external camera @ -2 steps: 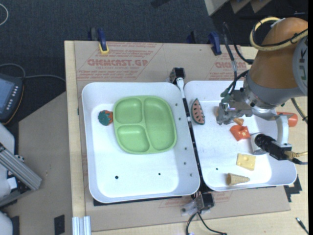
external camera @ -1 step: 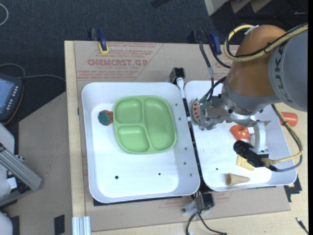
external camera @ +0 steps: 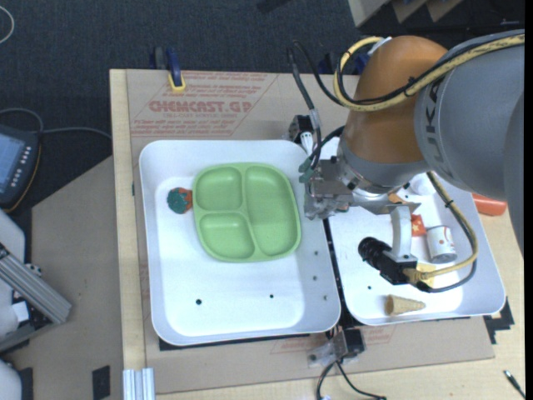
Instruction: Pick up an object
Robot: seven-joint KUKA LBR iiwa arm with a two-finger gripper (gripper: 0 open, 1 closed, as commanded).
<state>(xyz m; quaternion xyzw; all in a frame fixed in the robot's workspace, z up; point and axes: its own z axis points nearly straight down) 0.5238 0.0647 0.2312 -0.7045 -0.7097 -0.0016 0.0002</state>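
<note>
Robot arm over two white bins on a desk.
The tool [external camera: 319, 192] (grip state hidden) hangs beside a green divided plate [external camera: 247, 212].

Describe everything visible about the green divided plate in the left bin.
The green divided plate is a pale green, rounded-square dish, plastic by the look of it, with raised ridges splitting it into three compartments: two smaller ones on the left and one long one on the right. All three look bare. It lies flat, right side up, slightly rotated, in the upper middle of the left bin. A small teal and orange object sits just off its left edge. The gripper hangs by its right edge.
</note>
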